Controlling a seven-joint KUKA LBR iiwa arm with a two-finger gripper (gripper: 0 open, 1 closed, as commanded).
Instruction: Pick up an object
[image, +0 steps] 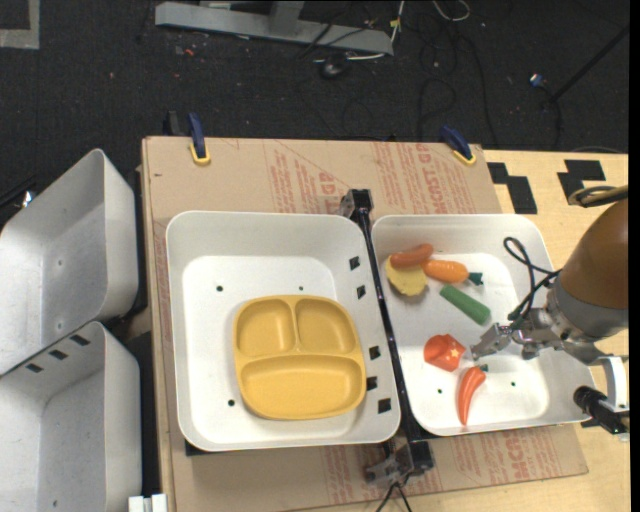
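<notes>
The right bin (520, 405) holds several toy foods. A red sausage (410, 256), an orange carrot (447, 269) and a pale yellow piece (407, 281) lie near its far left. A green stick (466, 303) lies slanted in the middle. Nearer the front are a red tomato-like piece (444, 351) and a red chili (470, 393). My gripper (490, 343) reaches in from the right, low over the bin. Its tip is just right of the red tomato-like piece and above the chili. Nothing shows in its grasp.
The left bin (200, 300) holds a yellow divided plate (298, 357). A black divider (378, 300) runs between the bins. My arm's orange band (605, 265) and cables (525, 275) hang over the right bin's right side. Grey trays (60, 300) stand off the bench at the left.
</notes>
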